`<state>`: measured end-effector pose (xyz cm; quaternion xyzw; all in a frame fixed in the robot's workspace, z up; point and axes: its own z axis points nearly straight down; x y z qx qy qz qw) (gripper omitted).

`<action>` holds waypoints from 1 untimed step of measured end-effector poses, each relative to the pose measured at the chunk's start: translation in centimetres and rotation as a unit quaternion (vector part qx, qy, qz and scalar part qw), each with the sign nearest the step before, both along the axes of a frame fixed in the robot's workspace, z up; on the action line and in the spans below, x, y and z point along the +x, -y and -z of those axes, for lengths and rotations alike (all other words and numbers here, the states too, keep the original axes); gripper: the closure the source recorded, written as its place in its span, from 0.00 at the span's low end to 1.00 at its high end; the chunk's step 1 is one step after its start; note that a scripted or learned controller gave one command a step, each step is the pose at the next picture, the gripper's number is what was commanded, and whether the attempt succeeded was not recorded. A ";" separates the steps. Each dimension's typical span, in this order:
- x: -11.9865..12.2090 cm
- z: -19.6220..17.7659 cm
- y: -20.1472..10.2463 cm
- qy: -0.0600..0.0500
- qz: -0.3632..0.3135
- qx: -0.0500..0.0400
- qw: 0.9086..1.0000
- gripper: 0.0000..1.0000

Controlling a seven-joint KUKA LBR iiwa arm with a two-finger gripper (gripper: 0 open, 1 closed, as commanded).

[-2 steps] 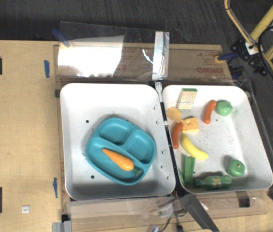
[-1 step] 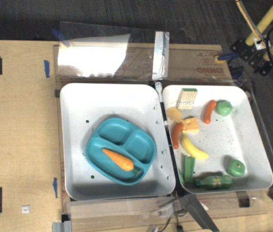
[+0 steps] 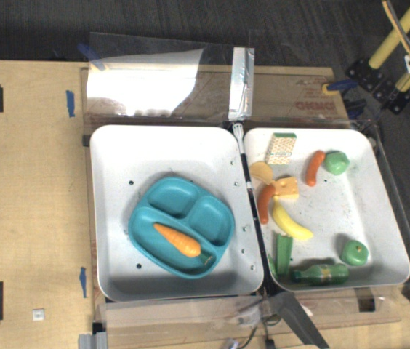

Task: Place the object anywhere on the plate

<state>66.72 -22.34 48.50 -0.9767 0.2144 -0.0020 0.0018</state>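
A toy carrot [image 3: 177,240] lies on the teal divided plate [image 3: 212,213], in its large front compartment, inside the left bin [image 3: 110,195]. In the right bin [image 3: 379,217], a green bottle [image 3: 320,273] lies nearest, then a green apple [image 3: 355,252], a banana [image 3: 291,223], and farther back a green ball [image 3: 336,163] beside an orange sausage [image 3: 313,169].

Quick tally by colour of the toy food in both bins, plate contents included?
Orange: 4 (carrot on the plate, sausage, second carrot, wedge)
Yellow: 2 (banana, chip)
Green: 4 (two round fruits, bottle, pod)
Patterned: 1 (cracker box)
Total: 11
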 end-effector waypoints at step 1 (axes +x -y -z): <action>0.1 0.0 -0.3 0.000 -0.117 0.000 0.993 0.00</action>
